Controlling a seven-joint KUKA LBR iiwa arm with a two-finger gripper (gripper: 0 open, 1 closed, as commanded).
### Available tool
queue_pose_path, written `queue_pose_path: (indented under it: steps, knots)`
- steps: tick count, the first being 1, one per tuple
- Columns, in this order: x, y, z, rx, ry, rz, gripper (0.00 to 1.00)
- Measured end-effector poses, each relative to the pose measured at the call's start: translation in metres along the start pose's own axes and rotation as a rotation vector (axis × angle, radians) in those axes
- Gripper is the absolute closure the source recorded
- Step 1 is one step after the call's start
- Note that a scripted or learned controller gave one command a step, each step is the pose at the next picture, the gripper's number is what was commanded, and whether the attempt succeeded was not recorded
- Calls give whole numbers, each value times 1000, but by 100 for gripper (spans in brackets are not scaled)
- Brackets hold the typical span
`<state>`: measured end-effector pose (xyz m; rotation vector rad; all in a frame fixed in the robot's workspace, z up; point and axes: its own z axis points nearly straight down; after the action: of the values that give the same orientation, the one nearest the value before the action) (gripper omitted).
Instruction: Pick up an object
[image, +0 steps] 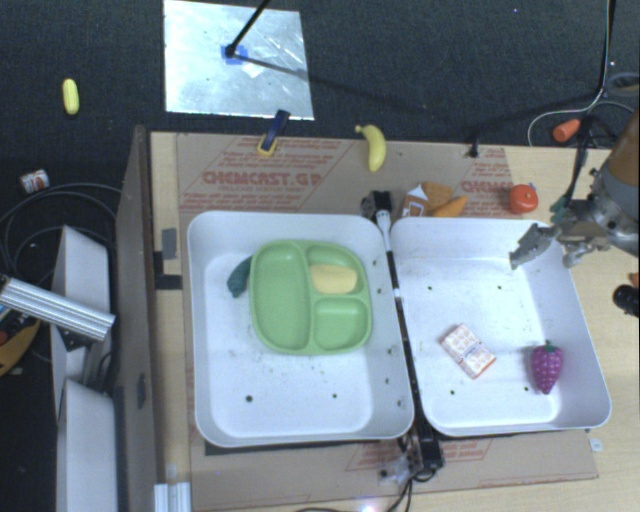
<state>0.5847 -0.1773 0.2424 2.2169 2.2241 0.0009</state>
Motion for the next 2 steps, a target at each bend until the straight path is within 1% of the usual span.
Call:
queue_pose_path:
  steps: [1, 2]
  knots:
    - [-31, -33, 61, 4, 1, 6, 0]
    - [-25, -68, 38, 1, 1, 3, 0]
